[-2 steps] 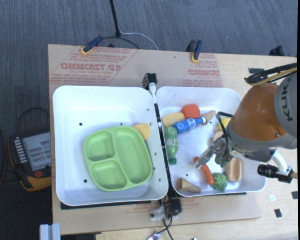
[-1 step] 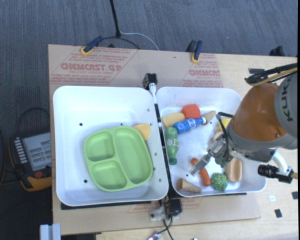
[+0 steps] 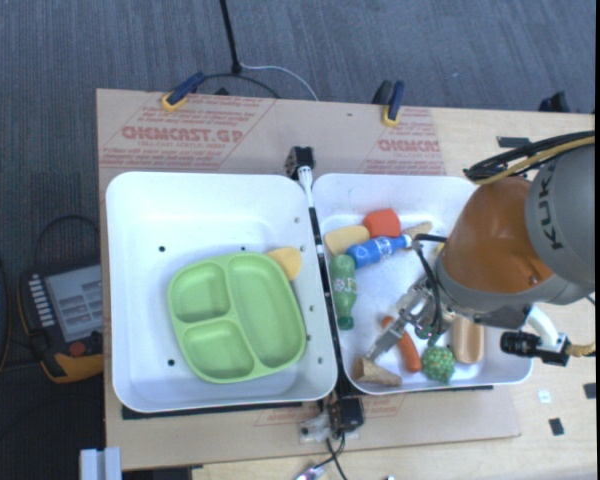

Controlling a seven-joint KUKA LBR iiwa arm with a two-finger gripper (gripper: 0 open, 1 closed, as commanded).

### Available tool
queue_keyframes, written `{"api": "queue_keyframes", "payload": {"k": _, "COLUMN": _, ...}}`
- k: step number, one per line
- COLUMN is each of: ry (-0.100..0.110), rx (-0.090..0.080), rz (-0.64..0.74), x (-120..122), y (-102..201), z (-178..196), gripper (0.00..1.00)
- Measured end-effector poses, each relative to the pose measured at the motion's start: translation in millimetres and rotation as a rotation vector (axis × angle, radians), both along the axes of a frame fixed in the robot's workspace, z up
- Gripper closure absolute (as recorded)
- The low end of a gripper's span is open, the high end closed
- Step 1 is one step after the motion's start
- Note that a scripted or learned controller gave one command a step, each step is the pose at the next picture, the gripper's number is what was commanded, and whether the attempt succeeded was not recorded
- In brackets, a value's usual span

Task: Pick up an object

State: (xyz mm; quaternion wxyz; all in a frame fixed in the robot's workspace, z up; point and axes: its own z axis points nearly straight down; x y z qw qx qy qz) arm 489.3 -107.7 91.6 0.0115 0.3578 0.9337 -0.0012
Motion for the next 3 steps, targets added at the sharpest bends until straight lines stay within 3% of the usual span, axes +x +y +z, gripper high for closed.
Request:
{"api": "queue_keyframes", "payload": {"k": 1, "ry": -0.006, "rx": 0.002, "rz": -0.001, "x": 1.8, "y": 1.2, "z": 10.7, "gripper": 1.0}}
{"api": "queue_keyframes", "payload": {"k": 2, "ry": -0.005, "rx": 0.002, "rz": -0.001, "x": 1.6, "y": 1.3, "z": 10.5, "gripper": 0.0}}
{"api": "queue_keyframes", "payload": {"k": 3, "ry": -0.006, "rx": 0.002, "rz": -0.002, "x": 2.0, "y": 1.3, "z": 20.1, "gripper": 1.0}}
